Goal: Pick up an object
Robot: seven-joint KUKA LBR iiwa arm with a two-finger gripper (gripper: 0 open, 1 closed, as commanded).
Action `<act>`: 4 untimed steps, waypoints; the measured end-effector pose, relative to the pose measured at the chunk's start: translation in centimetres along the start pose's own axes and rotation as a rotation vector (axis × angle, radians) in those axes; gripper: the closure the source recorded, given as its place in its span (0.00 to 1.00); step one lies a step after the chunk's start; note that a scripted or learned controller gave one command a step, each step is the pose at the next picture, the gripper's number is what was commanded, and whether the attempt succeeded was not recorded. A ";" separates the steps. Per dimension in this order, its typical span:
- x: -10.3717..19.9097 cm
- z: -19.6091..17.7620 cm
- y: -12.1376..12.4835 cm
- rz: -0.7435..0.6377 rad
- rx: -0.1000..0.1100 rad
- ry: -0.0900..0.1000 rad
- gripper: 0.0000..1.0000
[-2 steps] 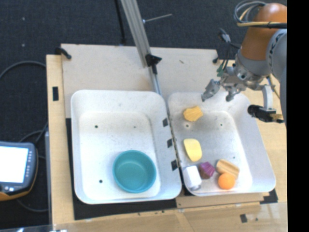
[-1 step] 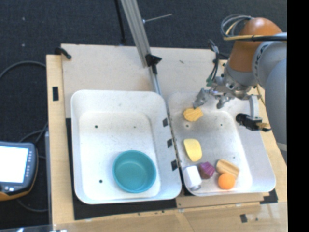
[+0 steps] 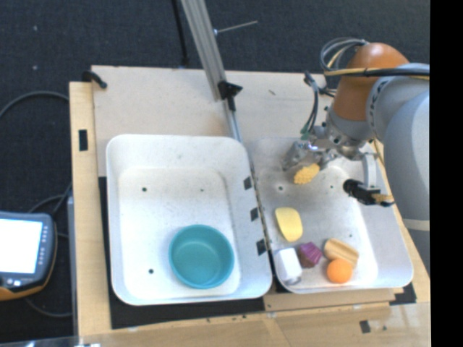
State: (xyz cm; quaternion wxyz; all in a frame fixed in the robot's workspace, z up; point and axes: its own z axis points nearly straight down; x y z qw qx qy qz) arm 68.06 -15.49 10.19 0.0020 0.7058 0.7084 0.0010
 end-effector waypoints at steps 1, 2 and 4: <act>-0.1 -1.2 0.0 -0.002 -0.001 -0.004 1.00; -0.5 -5.8 -0.4 0.003 -0.002 0.000 1.00; 4.3 -11.8 0.0 -0.003 0.002 0.003 1.00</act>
